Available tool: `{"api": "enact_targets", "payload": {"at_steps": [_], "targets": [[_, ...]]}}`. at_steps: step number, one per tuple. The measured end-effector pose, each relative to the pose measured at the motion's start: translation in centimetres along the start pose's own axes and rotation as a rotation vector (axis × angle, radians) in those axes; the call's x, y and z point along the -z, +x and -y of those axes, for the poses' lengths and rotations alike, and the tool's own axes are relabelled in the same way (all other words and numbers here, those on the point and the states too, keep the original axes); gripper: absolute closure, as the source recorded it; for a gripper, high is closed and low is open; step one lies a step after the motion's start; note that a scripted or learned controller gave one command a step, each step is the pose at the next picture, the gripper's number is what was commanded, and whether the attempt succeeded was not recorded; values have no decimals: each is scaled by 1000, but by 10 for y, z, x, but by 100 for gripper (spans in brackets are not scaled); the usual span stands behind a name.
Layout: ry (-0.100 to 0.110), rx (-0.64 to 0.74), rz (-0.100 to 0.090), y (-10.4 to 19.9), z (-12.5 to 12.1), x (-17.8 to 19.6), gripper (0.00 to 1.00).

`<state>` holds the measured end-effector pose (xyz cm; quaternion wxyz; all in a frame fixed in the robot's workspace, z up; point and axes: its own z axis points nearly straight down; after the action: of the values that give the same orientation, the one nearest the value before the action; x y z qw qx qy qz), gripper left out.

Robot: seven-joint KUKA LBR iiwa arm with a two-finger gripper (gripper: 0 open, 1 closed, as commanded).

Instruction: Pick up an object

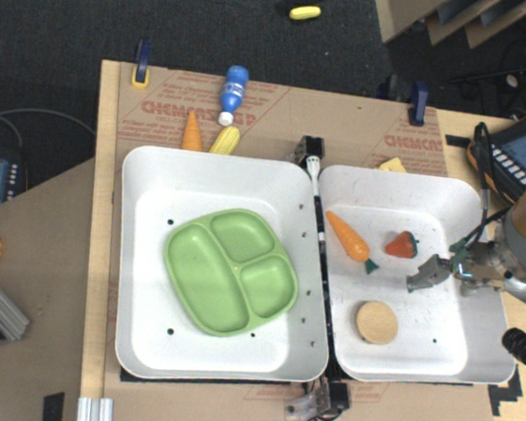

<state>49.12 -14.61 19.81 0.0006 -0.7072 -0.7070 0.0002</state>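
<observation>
1. while the arm reached in from the right, your gripper (426, 273) hung over the right bin (416, 359), and its dark fingers stood parted, released, with nothing between them.
2. taking that gripper as your landmark: the red strawberry toy (402, 244) lay just up and left of it, near but not touching.
3. the orange carrot (349, 237) lay further left of the gripper, slanted, its green tip pointing toward the gripper's side.
4. the round tan cookie-like disc (377, 322) lay below and left of the gripper, flat on the bin floor, apart from the fingers.
5. well to the left of the gripper you had the left bin (137, 323), and in it a green divided plate (230, 270) with three compartments.
6. beyond the bins, up and far left of the gripper, a blue-and-white bottle (232, 94), a small orange cone-shaped toy (192, 133) and a yellow corn-like piece (225, 139) lay on the cardboard sheet (349, 120).
7. a yellow piece (393, 165) peeked out at the right bin's far rim, up from the gripper.
8. a yellow item (305, 12) lay on the dark floor, far above the gripper.
</observation>
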Motion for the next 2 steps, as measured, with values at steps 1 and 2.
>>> {"api": "enact_targets", "payload": {"at_steps": [1,2], "targets": [[-8,6,3,2,-126,-118,0],[-7,1,2,0,-123,-102,100]]}}
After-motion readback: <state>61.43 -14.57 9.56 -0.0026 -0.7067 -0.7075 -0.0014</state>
